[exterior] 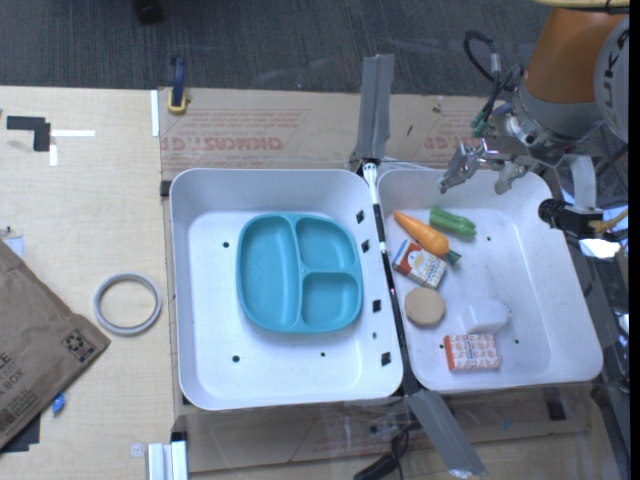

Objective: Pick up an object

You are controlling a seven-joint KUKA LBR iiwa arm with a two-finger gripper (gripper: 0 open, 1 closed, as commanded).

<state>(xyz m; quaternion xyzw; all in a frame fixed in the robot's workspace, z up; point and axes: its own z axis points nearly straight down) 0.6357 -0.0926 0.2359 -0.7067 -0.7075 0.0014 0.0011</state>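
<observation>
— Far left of the bench?
— Brown cardboard box (40,343) hanging over the bench's left edge, tilted. Just right of it, a grey tape ring (127,302) lying flat on the bare wood. Up near the far left corner, a black L-shaped mark (30,130) with a strip of white tape beside it.

— Next over?
— Left bin (190,298), white and shallow. Inside, roughly centred, a teal divided plate (299,271) with three compartments, flat on the bin floor. Nothing else touching it.

— And the right bin (560,298)?
— Several small things. Toward the far left corner, an orange carrot (421,233) lying at a slant, its tip just beside a green vegetable (452,221). Just below the carrot, touching or nearly so, a small carton (420,265) with a red and white label. Below that, a round tan cookie (425,308). Near the front edge, a flat red and white packet (471,351). Between cookie and right wall, a white lump (489,315), hard to make out against the bin floor.

— Gripper?
— Gripper (485,171) above the far edge of the right bin, clear of every object, well up from the carrot and green vegetable. Fingers spread apart, nothing between them. Orange band of the arm at the top right corner.
</observation>
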